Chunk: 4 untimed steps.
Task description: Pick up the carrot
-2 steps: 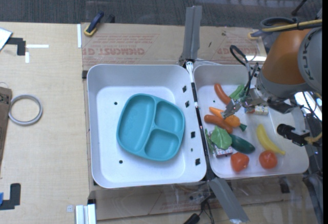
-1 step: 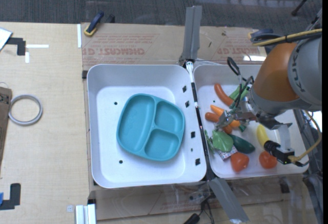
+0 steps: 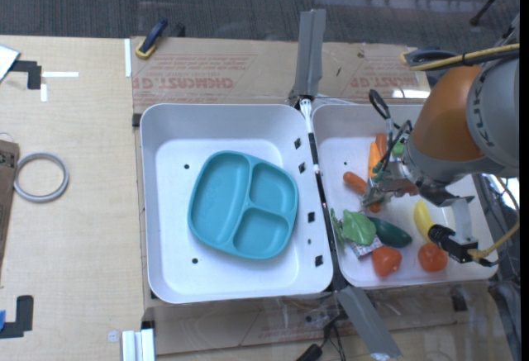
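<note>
Slim orange carrot (image 3: 377, 154) lies in right white bin (image 3: 331, 154), upper middle, just beside the 2-finger gripper (image 3: 382, 186). Step: approach, carrot not lifted. Next: centre over it, descend. Finger opening: cannot tell (wrist blocks them). Small orange-red piece (image 3: 355, 181) lies beside the gripper's left.

Cardboard sheet (image 3: 248, 70): red print, upside down, not legible.
</note>
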Each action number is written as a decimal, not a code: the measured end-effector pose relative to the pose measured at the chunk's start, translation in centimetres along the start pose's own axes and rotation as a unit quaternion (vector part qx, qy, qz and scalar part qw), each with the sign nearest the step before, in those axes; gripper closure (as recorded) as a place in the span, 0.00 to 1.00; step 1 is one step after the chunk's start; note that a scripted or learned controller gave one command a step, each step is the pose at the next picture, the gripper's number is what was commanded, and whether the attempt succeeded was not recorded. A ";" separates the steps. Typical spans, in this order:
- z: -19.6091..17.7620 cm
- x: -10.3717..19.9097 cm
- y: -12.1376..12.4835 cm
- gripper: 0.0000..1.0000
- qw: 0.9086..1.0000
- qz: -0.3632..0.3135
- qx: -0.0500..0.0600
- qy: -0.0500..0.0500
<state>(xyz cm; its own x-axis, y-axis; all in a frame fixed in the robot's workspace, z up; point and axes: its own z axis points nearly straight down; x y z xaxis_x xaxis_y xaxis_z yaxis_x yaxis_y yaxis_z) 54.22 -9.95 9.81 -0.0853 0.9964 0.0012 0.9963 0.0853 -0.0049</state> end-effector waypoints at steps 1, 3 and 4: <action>-12.5 -4.0 3.2 1.00 0.998 -0.061 -0.001 -0.001; -5.8 -4.2 0.2 0.00 0.943 -0.332 -0.001 -0.001; 0.1 -3.0 -2.0 0.00 0.979 -0.203 -0.008 -0.004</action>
<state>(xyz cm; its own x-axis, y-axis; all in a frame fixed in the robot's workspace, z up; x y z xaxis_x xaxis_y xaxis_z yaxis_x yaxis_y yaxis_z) 52.47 -13.08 9.73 -0.4751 0.8799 -0.0085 0.8799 0.4752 0.0094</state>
